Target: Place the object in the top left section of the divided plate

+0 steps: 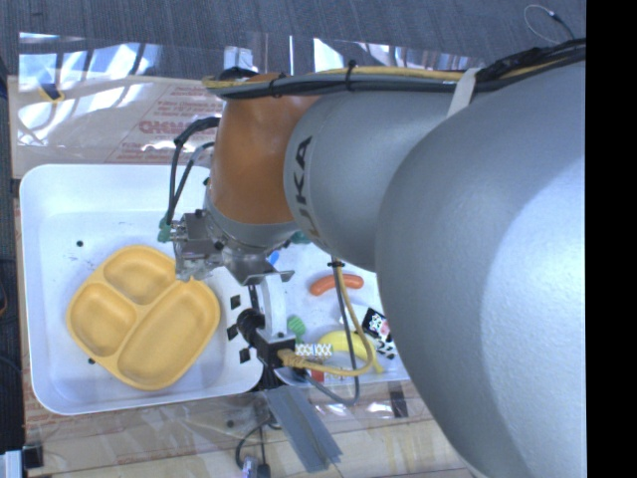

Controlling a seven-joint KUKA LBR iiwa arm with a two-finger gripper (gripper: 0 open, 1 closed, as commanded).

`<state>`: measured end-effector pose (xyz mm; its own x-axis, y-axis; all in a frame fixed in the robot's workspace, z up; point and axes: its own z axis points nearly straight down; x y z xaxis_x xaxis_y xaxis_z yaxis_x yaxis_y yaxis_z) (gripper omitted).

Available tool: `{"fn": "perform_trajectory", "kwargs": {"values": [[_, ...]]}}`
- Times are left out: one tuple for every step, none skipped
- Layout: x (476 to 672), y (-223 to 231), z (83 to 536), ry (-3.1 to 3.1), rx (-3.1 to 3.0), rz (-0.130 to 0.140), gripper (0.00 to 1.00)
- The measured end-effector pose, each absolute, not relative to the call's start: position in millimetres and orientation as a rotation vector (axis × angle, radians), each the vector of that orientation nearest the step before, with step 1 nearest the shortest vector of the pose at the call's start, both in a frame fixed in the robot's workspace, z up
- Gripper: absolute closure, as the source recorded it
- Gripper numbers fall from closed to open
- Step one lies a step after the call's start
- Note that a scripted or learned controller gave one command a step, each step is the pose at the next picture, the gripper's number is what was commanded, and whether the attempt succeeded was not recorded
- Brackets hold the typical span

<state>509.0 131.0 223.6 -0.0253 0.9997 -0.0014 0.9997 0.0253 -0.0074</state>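
Yellow divided plate [142,316] beside end effector [189,257]

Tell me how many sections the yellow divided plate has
3. The divided plate sits in the left bin: one small section at its top, one small section at its left, and one large section at the lower right.

— What sort of place is this?
— A robot lab: a big grey arm [468,217] over white bins [40,267] on a bench, clear plastic sheeting [90,98] at the far side, cables [348,73] strapped along it.
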Motion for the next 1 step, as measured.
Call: {"fn": "perform_trajectory", "kwargs": {"values": [[475.2,210.6,323.3,-2.454,-1.958,0.003,1.00]]}}
